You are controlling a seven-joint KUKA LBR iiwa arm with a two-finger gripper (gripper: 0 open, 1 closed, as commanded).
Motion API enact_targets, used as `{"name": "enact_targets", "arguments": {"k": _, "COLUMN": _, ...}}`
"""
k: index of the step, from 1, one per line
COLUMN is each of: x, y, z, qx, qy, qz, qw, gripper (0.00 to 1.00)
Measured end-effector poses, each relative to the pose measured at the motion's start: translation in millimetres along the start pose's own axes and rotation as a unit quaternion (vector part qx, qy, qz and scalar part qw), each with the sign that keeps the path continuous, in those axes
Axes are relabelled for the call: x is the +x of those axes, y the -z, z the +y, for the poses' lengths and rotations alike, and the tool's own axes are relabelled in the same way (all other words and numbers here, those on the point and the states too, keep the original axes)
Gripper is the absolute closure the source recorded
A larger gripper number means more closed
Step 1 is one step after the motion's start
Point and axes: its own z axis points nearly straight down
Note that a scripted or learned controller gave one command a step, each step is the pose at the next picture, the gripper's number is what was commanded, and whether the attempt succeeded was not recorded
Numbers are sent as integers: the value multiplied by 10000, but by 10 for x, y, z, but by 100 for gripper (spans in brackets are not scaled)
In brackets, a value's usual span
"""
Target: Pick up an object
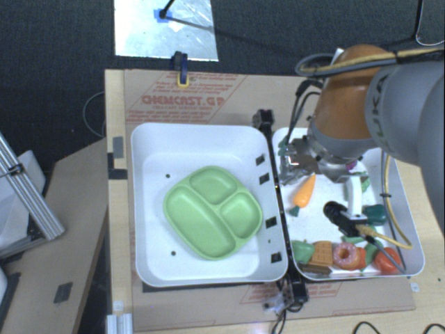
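The tool sits low in the right bin under the arm's orange band, and the arm's bulk hides so much of it that I cannot tell how it is set or whether it has hold of anything. Just beside and below it lies a toy carrot; farther below, along the bin's near edge, sit a pink doughnut, a waffle-like brown piece and a red piece. Well to its left, in the left bin, rests a green divided plate.

green divided plate in left white bin, cardboard sheet, blue clamp
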Motion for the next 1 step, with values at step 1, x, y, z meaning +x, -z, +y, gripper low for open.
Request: {"name": "enact_targets", "arguments": {"k": 1, "x": -42, "y": 36, "z": 142, "qx": -5, "qy": 5, "qz": 3, "qw": 10000, "gripper": 100}}
